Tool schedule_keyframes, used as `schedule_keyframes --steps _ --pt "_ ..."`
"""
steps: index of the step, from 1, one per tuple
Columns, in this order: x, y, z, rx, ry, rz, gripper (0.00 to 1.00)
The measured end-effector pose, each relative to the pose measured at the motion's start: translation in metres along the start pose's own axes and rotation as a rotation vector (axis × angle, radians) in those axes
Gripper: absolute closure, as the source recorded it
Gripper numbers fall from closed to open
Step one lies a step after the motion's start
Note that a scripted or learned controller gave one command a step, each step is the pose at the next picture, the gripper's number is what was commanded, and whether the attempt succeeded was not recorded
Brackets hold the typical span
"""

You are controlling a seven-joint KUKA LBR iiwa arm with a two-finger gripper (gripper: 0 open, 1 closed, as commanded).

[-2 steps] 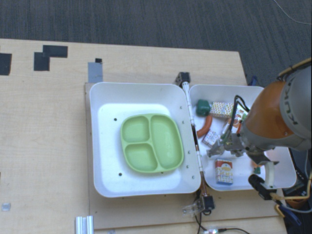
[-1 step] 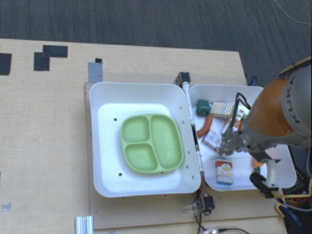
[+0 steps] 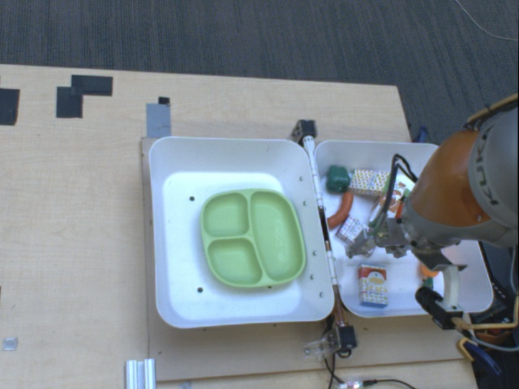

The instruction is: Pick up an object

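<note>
Wooden bench [image 3: 73,217] | arm [image 3: 462,185] reaching over right bin [image 3: 478,294] | tool [image 3: 375,241] low; state: cannot tell

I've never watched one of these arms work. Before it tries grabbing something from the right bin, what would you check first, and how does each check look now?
1. Gripper over the right bin: ok.
2. Something within reach below it: ok, a small silver packet lies beside it.
3. Whether its grip is ready: cannot tell, the arm hides it.
4. Room around the packet: not ok, an orange sausage-shaped toy lies close.
5. Small carton lying apart, an easier pick: ok.
6. Green divided tray sits in the left bin, out of the way: ok.
</note>
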State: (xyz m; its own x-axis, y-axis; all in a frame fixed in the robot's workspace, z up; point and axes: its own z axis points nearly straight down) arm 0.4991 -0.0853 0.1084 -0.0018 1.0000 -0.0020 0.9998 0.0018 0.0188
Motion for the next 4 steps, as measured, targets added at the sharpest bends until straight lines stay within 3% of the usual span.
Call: schedule_keyframes --steps 1,2,3,4 --pt "0.001 0.002 -0.010 -0.004 0.000 -0.001 1.00" --pt "0.001 0.002 -0.010 -0.004 0.000 -0.001 0.00" --pt "0.000 -0.011 0.022 0.011 0.001 0.001 0.00" --pt "0.000 -0.008 0.010 0.005 0.001 0.000 1.00"
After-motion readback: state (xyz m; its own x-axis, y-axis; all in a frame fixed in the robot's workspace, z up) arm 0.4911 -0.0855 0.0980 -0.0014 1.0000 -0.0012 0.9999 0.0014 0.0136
